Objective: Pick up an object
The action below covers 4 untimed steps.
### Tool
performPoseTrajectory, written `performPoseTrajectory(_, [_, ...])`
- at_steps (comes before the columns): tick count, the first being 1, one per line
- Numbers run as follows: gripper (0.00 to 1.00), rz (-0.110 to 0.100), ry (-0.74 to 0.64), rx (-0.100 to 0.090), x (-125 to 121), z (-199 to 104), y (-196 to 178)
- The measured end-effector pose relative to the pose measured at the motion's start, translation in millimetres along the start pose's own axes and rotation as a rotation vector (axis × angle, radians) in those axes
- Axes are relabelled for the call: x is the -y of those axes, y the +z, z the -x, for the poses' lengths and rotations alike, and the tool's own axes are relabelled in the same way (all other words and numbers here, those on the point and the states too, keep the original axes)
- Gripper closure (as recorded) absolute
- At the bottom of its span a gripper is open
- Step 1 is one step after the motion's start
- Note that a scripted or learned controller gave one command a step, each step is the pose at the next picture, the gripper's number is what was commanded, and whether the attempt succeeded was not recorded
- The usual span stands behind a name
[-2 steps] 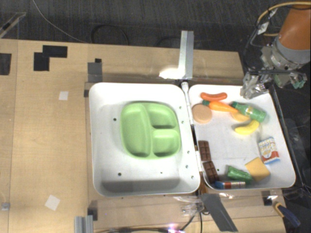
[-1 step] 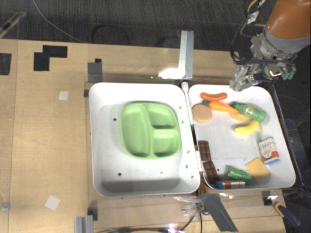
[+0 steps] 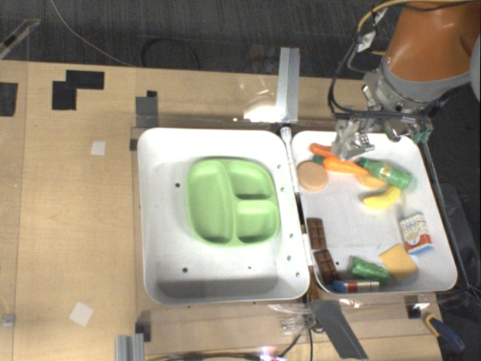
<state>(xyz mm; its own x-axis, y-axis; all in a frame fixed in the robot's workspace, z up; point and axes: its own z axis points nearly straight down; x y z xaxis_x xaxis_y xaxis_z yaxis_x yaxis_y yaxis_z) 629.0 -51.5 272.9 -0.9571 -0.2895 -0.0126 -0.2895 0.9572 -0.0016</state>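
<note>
My gripper (image 3: pixel 349 141) hangs over the far left part of the right bin (image 3: pixel 440 224), under the orange-banded wrist (image 3: pixel 428 32). It sits just above an orange carrot (image 3: pixel 342 166) and a small red-orange piece (image 3: pixel 321 150); I cannot tell whether it touches either. Beside the carrot lie a round tan disc (image 3: pixel 312 177), a green bottle (image 3: pixel 388 174) and a yellow banana (image 3: pixel 382 197). Nothing is visibly lifted off the bin floor.
The right bin also holds a small carton (image 3: pixel 414 232), a cheese wedge (image 3: pixel 398 262), a green item (image 3: pixel 367 267), two chocolate bars (image 3: pixel 316 235), and a red-blue marker (image 3: pixel 356 285). The left bin (image 3: pixel 161 201) holds a green divided plate (image 3: pixel 231 200).
</note>
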Motion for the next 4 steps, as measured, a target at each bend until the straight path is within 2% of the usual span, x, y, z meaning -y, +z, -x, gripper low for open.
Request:
performPoseTrajectory(1, [1.0, -0.002, -0.082, -0.002, 46, 14, 6])
performPoseTrajectory(2, [1.0, 0.0, -0.344, -0.004, 105, -9, 56])
performPoseTrajectory(3, [1.0, -0.001, -0.582, -0.002, 151, -32, 72])
performPoseTrajectory(4, [1.0, -0.002, -0.673, -0.001, 148, -7, 43])
